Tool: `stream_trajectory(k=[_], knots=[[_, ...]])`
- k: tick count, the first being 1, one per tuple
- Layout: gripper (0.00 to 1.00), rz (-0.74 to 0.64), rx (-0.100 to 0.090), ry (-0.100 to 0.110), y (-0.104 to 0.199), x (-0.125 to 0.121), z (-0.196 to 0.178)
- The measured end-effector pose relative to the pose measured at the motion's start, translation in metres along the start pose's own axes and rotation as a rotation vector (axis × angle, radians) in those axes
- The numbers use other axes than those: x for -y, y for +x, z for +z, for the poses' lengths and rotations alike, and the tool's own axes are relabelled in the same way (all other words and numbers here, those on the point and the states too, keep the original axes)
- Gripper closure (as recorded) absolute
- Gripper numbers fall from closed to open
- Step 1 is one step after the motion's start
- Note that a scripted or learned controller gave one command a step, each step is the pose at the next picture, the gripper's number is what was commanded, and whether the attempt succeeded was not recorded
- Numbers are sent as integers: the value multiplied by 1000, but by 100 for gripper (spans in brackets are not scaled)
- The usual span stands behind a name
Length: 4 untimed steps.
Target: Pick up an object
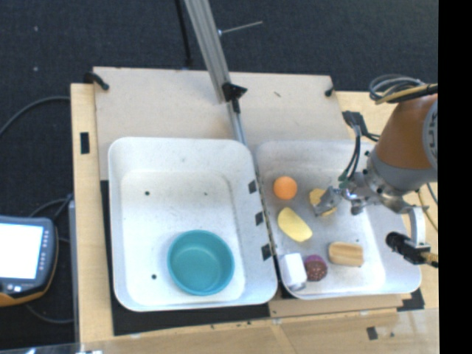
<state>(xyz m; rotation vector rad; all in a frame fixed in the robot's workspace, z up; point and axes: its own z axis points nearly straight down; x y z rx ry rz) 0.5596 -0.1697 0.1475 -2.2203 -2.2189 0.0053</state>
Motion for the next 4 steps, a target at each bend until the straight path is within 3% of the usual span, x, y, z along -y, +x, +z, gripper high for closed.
stream_trajectory(k=[1,2,3,4], knots=[[100,4,1,-8,-1,-2,-14],[100,1,2,-11,-1,5,-63],[100,0,1,-8,-2,4,-76],[100,-9,-1,-8,52,-11,-88]])
